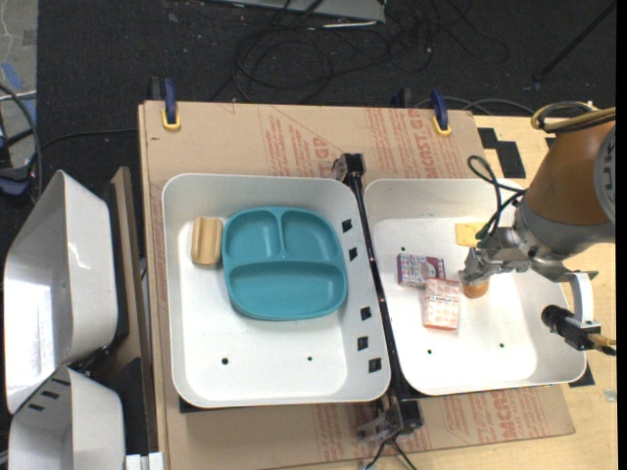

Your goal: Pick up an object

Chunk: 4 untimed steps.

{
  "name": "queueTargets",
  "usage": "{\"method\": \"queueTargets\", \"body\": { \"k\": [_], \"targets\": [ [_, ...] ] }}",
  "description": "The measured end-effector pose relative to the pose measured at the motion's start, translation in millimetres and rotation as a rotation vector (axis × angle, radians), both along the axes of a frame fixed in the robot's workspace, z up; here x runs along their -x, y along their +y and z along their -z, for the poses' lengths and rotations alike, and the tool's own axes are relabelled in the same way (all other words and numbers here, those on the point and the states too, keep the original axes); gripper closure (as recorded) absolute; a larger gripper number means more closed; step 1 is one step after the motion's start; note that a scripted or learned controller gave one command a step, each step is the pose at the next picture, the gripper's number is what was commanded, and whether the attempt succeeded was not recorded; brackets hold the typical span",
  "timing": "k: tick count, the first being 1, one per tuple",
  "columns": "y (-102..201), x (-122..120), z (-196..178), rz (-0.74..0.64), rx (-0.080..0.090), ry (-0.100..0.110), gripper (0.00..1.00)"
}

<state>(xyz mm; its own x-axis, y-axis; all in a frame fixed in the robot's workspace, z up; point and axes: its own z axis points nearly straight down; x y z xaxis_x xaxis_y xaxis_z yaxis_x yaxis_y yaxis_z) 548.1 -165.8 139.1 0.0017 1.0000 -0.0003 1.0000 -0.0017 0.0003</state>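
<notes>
Camera view: fingers [477, 274], spread unclear, over a small orange-brown object [475, 288].

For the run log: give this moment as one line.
arm: over right bin | hand: low by orange object | nearby: pink packet, purple packet | left bin: teal plate, tan block | grasp: unconfirmed

two white bins [186, 292], one teal plate [285, 262], one tan block [207, 240], two packets [420, 268], one yellow piece [467, 232].
</notes>
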Motion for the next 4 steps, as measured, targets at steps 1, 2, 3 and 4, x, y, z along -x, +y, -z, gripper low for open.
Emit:
{"method": "queueTargets", "body": {
  "k": [1, 2, 3, 4],
  "targets": [
    [6.9, -7.7, -48.1, -0.005, 0.001, -0.005, 1.00],
    [7.0, -8.7, -66.7, -0.005, 0.001, -0.003, 1.00],
    [57.6, -1.3, -79.3, -0.009, -0.002, 0.000, 1.00],
    [103.5, 0.7, -74.1, -0.009, -0.002, 0.002, 1.00]
  ]
}}
